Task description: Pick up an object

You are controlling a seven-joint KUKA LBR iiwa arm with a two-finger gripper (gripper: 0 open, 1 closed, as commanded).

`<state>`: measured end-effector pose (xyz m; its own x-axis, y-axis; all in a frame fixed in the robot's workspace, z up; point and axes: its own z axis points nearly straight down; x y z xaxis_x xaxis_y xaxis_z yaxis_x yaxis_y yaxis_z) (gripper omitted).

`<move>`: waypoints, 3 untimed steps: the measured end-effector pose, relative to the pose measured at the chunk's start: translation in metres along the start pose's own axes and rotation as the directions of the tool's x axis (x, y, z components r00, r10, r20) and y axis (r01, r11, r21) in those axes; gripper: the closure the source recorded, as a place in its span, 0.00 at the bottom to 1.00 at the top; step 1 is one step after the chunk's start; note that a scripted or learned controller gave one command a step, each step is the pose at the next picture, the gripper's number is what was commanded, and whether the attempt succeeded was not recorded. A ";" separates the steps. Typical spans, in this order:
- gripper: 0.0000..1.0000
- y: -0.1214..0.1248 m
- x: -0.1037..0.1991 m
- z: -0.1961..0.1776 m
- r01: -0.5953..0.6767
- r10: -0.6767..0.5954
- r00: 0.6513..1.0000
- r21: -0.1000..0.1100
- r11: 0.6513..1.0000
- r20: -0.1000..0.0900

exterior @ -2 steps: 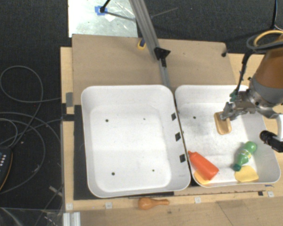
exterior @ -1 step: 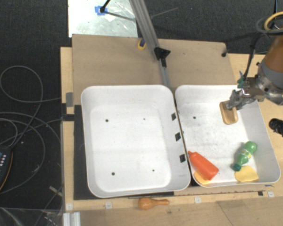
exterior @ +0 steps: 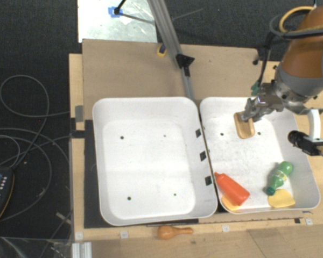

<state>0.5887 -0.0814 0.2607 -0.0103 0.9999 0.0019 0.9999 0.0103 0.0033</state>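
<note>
A: Where do we stand on the pick?

B: We judge it as in progress. The tool (exterior: 251, 113) is down in the far part of the right bin (exterior: 312, 198), directly over a tan wooden piece (exterior: 245, 127). The piece's upper end sits at the fingertips, and its lower end appears to rest on the bin floor. We cannot tell whether the fingers are spread or closed on it, so we do not record a grasp.

A: What is left?

B: In our judgement, confirming the grip, then lifting the piece clear of the bin.

A: Count of items?

B: Two white bins on the tabletop (exterior: 220, 63): the left bin (exterior: 105, 160) and the right bin. In the right bin we count four loose items: the tan wooden piece; an orange block (exterior: 232, 188) at the near left corner; a green bottle-shaped item (exterior: 279, 176) near the right wall; and a yellow piece (exterior: 281, 199) touching it. One tan pear-shaped item (exterior: 174, 231) lies on the tabletop, just beyond the left bin's near edge.
</note>
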 end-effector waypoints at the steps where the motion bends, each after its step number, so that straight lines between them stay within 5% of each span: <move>1: 1.00 0.010 0.062 -0.001 0.001 -0.001 1.000 0.000 1.000 -0.001; 3: 1.00 0.018 0.165 0.009 0.000 0.000 1.000 0.000 1.000 -0.001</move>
